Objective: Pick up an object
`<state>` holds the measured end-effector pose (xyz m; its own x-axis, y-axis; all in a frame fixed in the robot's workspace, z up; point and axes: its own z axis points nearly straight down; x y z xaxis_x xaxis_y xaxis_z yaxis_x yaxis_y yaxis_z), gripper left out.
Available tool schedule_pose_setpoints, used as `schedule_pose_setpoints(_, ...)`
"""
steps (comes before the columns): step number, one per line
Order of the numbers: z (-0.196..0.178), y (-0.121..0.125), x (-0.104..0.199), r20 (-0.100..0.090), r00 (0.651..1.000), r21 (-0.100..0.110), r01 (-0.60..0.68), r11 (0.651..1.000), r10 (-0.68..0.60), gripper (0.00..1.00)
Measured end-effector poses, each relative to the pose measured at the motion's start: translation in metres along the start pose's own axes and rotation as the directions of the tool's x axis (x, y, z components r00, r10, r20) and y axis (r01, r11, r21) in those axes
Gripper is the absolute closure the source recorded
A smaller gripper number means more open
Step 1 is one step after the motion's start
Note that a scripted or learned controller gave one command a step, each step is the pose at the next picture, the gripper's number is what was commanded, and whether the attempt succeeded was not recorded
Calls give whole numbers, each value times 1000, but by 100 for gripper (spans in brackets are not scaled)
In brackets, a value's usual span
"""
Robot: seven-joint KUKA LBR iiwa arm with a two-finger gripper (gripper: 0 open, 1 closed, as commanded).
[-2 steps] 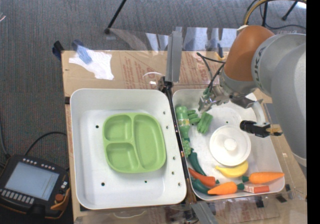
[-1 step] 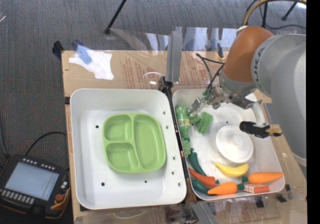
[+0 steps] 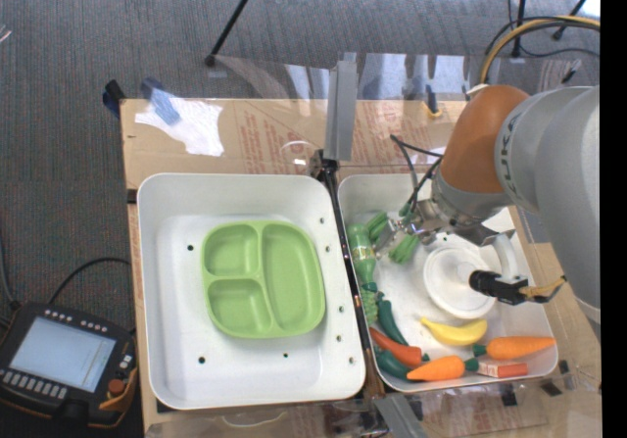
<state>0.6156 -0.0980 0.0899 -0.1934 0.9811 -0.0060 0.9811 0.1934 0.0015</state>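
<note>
From above, the gripper (image 3: 404, 230) is down in the right bin (image 3: 544, 358), low over a cluster of green toy pieces (image 3: 364, 248) against the bin's left wall, and whether it is released or clenched I cannot tell, because the wrist blocks the tips. A clean pick here, I'd say, means settling on one green piece away from the wall, closing squarely, then lifting straight up. The banana (image 3: 454, 331), two carrots (image 3: 468, 360) and white bowl (image 3: 457, 281) sit nearer the front; the green divided plate (image 3: 263, 279) lies in the left bin (image 3: 157, 230).
</note>
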Motion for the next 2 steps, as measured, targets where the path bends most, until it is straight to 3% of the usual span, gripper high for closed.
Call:
schedule_pose_setpoints(1, -9, 1, 2, -3, 1000, 1, 6, 1000, -6, 100)
schedule_pose_setpoints(2, -146, 40, 41, -3, 1000, -10, 6, 1000, -6, 100)
